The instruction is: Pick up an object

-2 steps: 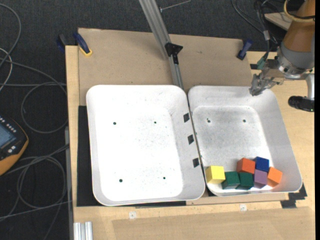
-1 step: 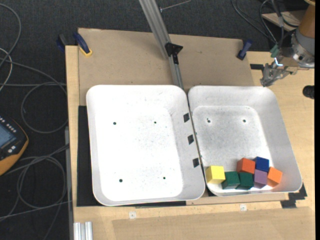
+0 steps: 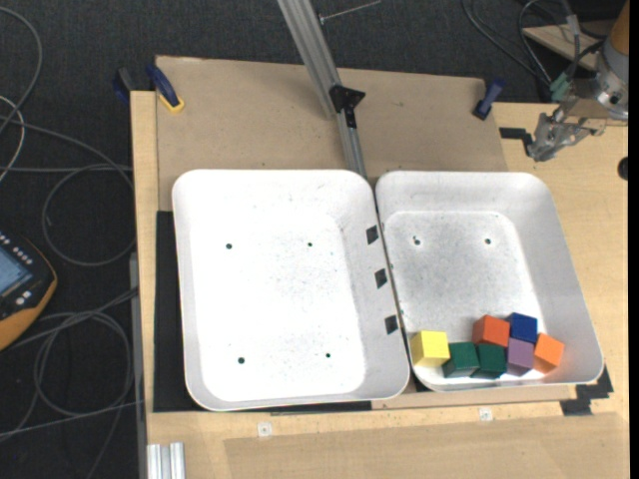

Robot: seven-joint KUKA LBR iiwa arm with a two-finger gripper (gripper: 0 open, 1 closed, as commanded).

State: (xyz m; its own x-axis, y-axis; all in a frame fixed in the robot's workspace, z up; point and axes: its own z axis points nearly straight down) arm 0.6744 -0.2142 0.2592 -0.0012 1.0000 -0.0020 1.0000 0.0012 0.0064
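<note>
Seven small blocks (image 3: 489, 347) sit clustered in the near corner of the right bin (image 3: 559, 238): yellow, two green, two orange, blue, purple, most touching one another. Gripper (image 3: 547, 146) hangs over the bare bench beyond the bin's far right corner, well apart from the cluster, nothing seen between its tips; whether spread or closed, I cannot tell. Left bin (image 3: 200, 198) adjoins.

A single fixed camera looked down at a slant from above the bench (image 3: 300, 108), far enough back to take in both white bins (image 3: 200, 267), the surrounding dark floor (image 3: 60, 88) and the arm's wrist (image 3: 599, 78) entering at upper right.
</note>
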